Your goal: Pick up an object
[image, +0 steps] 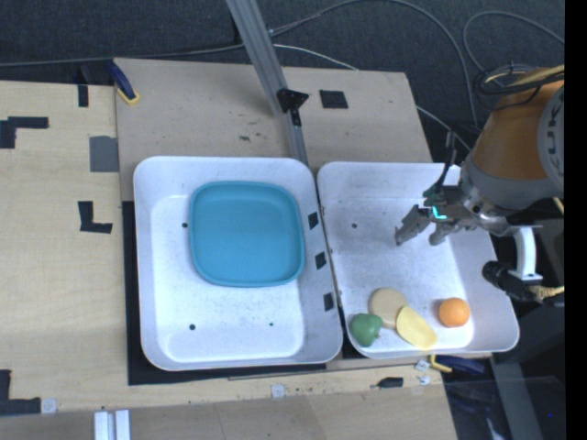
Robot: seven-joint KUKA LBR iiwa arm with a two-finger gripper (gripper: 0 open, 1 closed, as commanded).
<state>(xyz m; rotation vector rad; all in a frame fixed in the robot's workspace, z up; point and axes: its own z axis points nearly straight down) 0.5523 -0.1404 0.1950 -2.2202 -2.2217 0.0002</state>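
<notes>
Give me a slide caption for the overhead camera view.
Arm's tool open above the right bin, away from four small items at its near edge; blue plate in left bin.

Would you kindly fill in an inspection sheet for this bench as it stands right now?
Surface: wooden bench with black tape marks, bearing left bin and right bin.
Job's things: green piece, beige piece, yellow piece and orange ball at the right bin's near edge.
Clutter: blue plate in the left bin.
Grippers: gripper over the right bin, open, holding nothing.
Cables: black cables on the floor behind.
Surroundings: dark carpet; metal pole.
</notes>
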